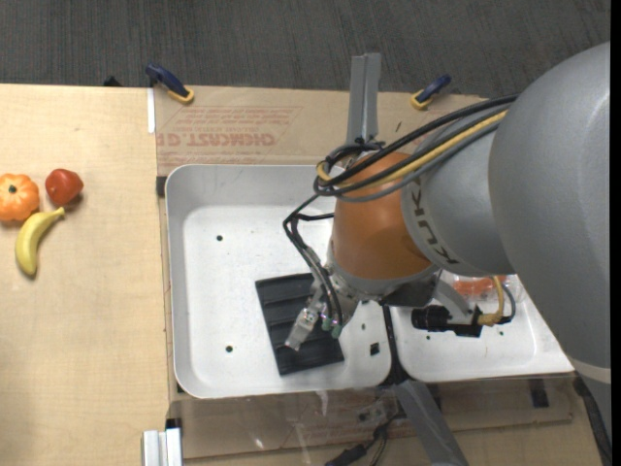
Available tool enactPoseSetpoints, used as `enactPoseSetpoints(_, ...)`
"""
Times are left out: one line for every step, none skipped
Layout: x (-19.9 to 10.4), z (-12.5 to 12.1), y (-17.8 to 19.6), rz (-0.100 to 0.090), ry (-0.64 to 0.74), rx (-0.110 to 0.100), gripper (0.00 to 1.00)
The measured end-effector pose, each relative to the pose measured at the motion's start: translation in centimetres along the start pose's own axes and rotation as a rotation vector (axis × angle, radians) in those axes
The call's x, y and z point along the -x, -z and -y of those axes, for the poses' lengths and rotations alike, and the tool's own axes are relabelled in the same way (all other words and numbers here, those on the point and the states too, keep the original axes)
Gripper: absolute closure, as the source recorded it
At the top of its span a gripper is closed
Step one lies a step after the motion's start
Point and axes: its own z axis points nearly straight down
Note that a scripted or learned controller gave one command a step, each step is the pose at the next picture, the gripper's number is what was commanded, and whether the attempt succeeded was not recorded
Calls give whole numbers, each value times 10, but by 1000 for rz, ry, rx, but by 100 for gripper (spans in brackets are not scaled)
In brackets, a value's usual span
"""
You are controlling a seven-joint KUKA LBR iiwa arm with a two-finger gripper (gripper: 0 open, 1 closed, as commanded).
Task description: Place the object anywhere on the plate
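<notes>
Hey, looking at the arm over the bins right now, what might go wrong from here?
1. The end effector sits low over the black plate in the left bin; pressing down might shove or tip it.
2. An orange object in the right bin is mostly hidden behind the arm, so a grasp there may miss.
3. Loose cables hang beside the wrist and might snag.

Left bin (194, 289) floor lies open left of the black plate (291, 309).
</notes>
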Motion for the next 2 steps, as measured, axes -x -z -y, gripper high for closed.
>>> enactPoseSetpoints(-29, -19, -20, 0, 183, 1, 0)
enactPoseSetpoints(-59, -67, 2, 1, 51, 0, 0)
